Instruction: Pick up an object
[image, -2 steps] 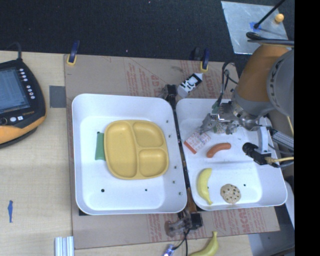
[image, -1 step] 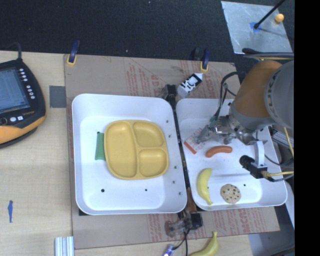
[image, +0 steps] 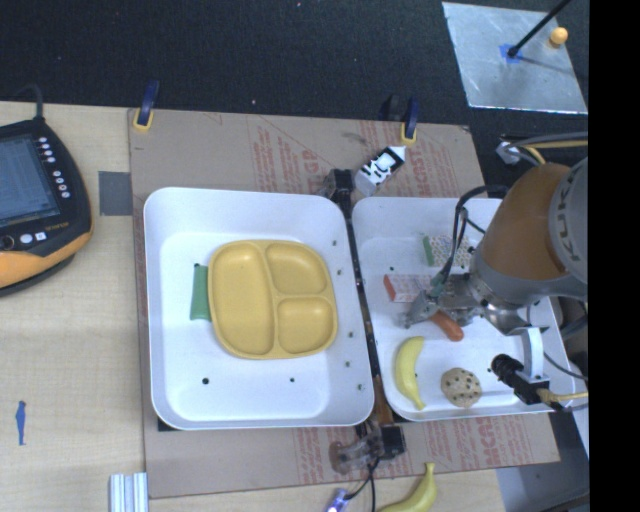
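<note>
Left white bin (image: 165, 300): yellow three-compartment plastic tray (image: 270, 297) lying over a flat green piece (image: 200, 292) at its left edge. Right white bin (image: 372, 300): yellow plastic banana (image: 408, 371) and round speckled cookie (image: 461, 386) near the front wall, apart from each other. My claw (image: 428, 308) sits low just above them, beside a small orange-red carrot-like piece (image: 449, 326); grip state cannot be told.
</note>
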